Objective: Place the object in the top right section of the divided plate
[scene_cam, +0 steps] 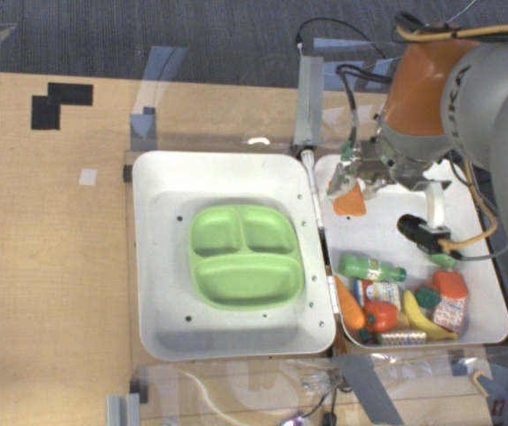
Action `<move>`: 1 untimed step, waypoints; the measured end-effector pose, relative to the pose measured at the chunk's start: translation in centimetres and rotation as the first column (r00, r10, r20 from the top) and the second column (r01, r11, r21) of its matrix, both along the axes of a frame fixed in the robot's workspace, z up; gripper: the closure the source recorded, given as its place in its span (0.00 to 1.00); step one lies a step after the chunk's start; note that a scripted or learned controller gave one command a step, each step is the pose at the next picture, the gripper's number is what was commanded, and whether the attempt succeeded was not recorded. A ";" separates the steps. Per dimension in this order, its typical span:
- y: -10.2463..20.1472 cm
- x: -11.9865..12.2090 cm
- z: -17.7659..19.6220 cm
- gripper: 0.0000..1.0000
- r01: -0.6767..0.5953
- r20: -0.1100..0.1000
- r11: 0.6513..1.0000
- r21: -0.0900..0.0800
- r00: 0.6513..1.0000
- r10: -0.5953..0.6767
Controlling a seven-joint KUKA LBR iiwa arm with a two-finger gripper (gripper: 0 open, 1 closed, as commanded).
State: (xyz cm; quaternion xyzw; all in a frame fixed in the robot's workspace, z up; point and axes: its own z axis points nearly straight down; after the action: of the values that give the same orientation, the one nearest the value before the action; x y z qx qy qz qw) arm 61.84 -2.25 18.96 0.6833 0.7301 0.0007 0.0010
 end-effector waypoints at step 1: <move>7.0 -3.1 -0.7 1.00 -0.092 -0.002 0.996 0.001 0.996 0.092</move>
State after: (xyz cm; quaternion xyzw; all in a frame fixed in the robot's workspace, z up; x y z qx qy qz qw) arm 58.70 4.71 18.27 0.6488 0.7609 0.0002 0.0001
